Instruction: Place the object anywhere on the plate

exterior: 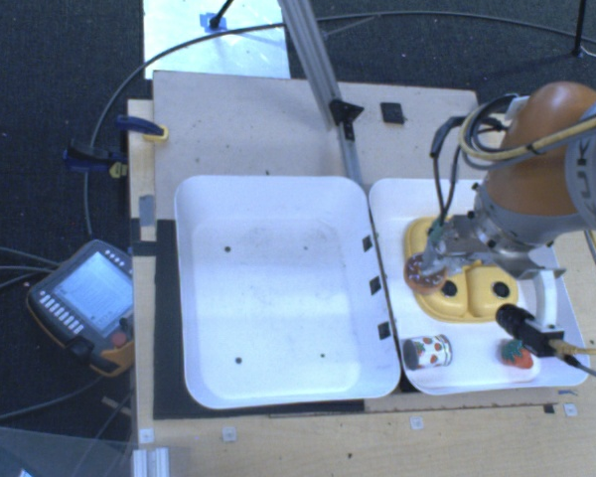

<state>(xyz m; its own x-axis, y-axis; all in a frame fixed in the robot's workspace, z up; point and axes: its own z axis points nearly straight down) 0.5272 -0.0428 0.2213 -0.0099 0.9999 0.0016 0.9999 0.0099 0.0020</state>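
plate (455, 288) in right bin (391, 199), can (427, 351) before it

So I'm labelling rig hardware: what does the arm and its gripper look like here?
The arm is grey with a rounded orange band above the wrist. Black cables loop off it beside the band and run down to the gripper, a grey metal assembly; its details are too blurred to tell.

Pale bench (258, 127) of bare board, bearing two shallow white bins side by side: left bin (204, 296), right bin (392, 207), rims touching along the middle. Black mat (166, 366) showing under the left bin's left and lower edges. Small black square (392, 113) near the far edge, blue clamp (139, 127) at the far-left corner.
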